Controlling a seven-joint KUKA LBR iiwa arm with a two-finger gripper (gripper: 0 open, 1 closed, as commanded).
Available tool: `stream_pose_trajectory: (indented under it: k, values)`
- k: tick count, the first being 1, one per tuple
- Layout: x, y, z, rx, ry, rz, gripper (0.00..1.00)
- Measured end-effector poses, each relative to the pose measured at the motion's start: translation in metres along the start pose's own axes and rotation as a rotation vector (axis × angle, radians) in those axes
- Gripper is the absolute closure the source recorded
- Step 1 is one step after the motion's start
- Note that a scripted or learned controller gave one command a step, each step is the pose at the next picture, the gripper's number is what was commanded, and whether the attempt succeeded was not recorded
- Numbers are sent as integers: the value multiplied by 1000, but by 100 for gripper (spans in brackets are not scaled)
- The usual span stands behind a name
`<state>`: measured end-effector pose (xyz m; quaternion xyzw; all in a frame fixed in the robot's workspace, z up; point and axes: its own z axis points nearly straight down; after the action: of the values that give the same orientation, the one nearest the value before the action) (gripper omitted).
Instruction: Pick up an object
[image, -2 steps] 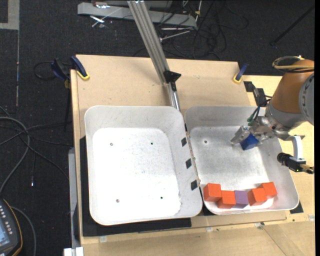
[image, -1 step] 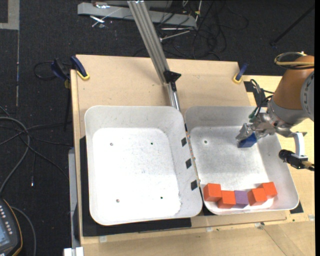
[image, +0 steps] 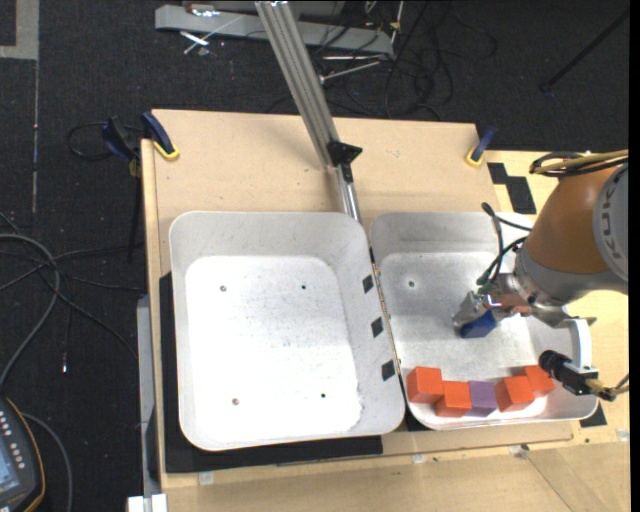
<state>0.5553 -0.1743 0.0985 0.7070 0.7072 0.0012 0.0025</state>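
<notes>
Gleaming blue block (image: 481, 323) at gripper (image: 472, 318)

The grey arm's two-finger gripper (image: 478, 312) sits low in the right shallow white bin (image: 440, 240), a small blue block (image: 481, 323) at its tip. 4 orange blocks (image: 426, 383) and 1 purple block (image: 482, 397) line the bin's near wall.

You will find no readable text, label, brand, number or sign here. The black patches on the table (image: 420, 150) just right of the right bin (image: 430, 235) carry no lettering, and the device (image: 15, 460) far to the left of the left bin (image: 200, 230) is too small to read.
</notes>
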Motion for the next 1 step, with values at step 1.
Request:
stream_pose_trajectory:
  k: [1]
  values:
    - [63,59,-11,0,3,-9,100]
